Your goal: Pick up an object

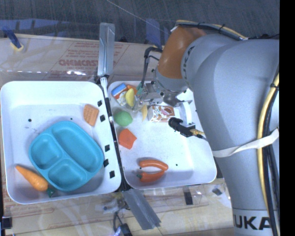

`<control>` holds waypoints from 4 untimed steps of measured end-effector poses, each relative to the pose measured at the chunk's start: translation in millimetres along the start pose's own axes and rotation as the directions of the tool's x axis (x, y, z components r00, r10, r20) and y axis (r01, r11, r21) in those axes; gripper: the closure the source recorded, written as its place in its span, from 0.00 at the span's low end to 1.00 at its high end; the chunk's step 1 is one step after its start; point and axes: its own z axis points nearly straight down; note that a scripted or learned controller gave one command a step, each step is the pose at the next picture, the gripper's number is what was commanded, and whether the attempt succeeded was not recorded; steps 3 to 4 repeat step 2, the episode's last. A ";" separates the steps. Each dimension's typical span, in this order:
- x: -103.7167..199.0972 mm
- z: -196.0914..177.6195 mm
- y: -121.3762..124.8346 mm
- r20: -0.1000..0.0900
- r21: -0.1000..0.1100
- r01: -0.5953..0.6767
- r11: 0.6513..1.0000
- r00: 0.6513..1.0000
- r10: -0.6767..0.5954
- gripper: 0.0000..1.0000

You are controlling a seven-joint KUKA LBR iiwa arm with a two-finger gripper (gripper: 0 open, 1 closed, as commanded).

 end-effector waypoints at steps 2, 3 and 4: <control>90.4 -96.9 -19.1 0.016 -0.029 0.344 0.938 0.939 -0.344 1.00; 90.4 -96.9 -19.1 0.016 -0.029 0.344 0.938 0.939 -0.344 1.00; 90.4 -96.9 -19.1 0.016 -0.029 0.344 0.938 0.939 -0.344 1.00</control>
